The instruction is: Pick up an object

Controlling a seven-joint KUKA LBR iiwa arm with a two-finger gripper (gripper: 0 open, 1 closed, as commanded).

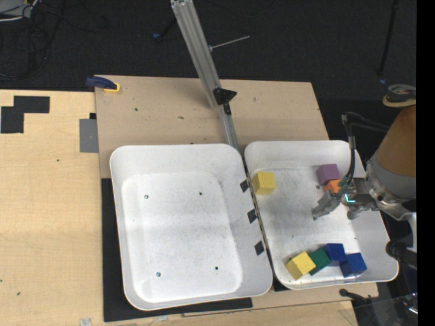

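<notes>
My gripper (337,211) hangs over the right bin (299,151), near its right side, with its two grey fingers spread open and nothing between them. Just above the fingers lie a small orange piece (332,186) and a purple block (327,173), touching each other. A yellow cube (264,182) sits alone by the bin's left wall. Along the front edge, a yellow block (299,265), a green block (318,259) and two blue blocks (335,251) (353,265) lie packed together.
The left bin (122,161) stands beside the right one, joined by black clips (251,216). A slanted aluminium bar (204,60) rises from behind the bins. The grey arm with its orange band (401,148) enters at the right.
</notes>
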